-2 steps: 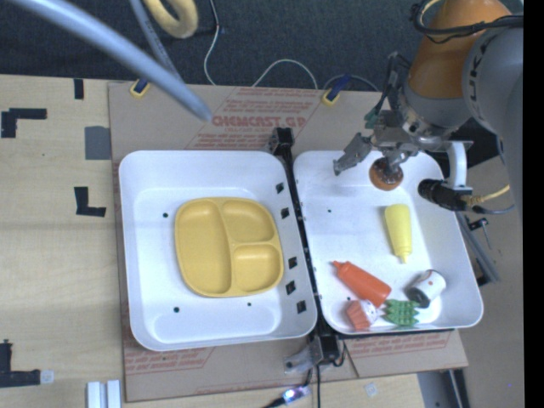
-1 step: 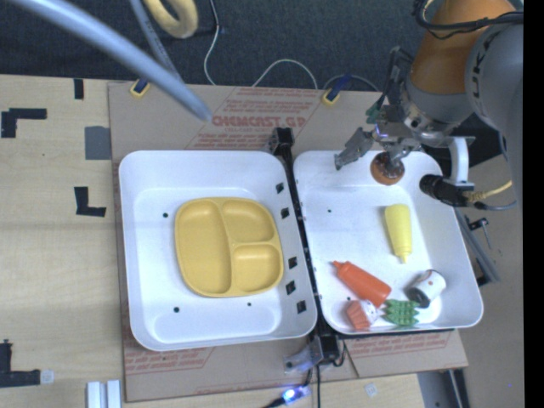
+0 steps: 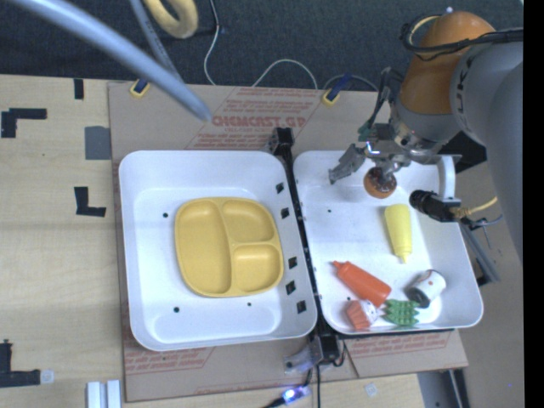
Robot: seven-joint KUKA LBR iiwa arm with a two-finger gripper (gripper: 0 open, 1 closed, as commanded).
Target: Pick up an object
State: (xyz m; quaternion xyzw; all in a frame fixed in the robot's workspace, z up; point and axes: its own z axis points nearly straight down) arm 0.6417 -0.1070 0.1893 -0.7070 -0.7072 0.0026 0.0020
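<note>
The jaws (image 3: 367,161) stand wide and hold nothing, hanging over the far end of the right bin (image 3: 450,317), with a small brown round piece (image 3: 378,184) just beside them. Closing there could pinch only its edge and flick it off, since it looks smooth and rounded. Nearer than it lie a glossy yellow bottle-shaped toy (image 3: 398,230) and an orange carrot-shaped toy (image 3: 361,281).

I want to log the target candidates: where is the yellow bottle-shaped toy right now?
In the camera view the yellow toy lies in the right bin, toward its right side, just below the gripper and above the orange carrot.
</note>
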